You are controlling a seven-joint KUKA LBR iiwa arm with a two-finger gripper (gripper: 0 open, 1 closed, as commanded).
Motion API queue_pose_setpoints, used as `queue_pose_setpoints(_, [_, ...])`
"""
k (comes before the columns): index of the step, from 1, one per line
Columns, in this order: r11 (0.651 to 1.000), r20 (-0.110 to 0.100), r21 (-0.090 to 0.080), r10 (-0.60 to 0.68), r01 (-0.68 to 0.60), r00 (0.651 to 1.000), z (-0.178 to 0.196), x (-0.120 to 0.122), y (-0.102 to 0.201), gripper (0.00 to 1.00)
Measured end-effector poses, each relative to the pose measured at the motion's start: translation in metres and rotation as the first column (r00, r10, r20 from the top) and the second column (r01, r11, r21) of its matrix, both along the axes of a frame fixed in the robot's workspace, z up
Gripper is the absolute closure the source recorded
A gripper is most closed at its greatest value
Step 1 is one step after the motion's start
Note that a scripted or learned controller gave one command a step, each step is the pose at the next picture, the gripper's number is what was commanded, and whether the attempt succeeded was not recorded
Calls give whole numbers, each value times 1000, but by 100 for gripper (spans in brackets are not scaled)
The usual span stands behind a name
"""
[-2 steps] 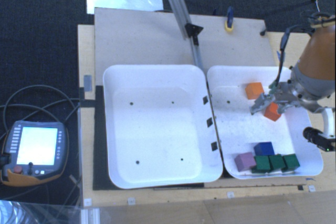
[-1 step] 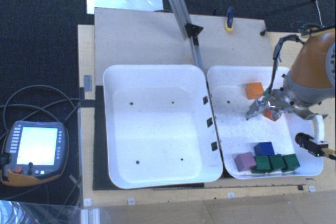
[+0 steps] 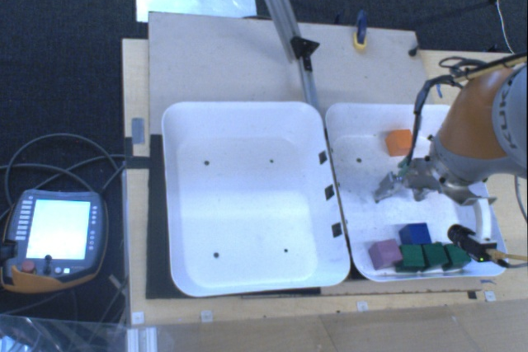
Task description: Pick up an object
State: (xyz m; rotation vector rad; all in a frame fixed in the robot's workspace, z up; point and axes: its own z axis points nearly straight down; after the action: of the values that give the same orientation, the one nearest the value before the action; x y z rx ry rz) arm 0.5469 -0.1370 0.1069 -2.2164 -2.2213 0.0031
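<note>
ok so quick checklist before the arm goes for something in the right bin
1. Objects in right bin: ok; orange block, purple block, blue block, green blocks.
2. Hand over right bin: ok.
3. Anything held in hand: cannot tell.
4. Orange block stands apart from the others: ok.
5. Purple, blue and green blocks packed together at near wall: not ok for a clean grasp.

Two white bins (image 3: 247,115), one orange block (image 3: 398,142), one blue block (image 3: 415,233), one purple block (image 3: 384,253), three green blocks (image 3: 432,257).
</note>
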Motion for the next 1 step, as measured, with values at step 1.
queue_pose_setpoints(1, [1000,6,-1,2,-2,1000,13,2,0,100])
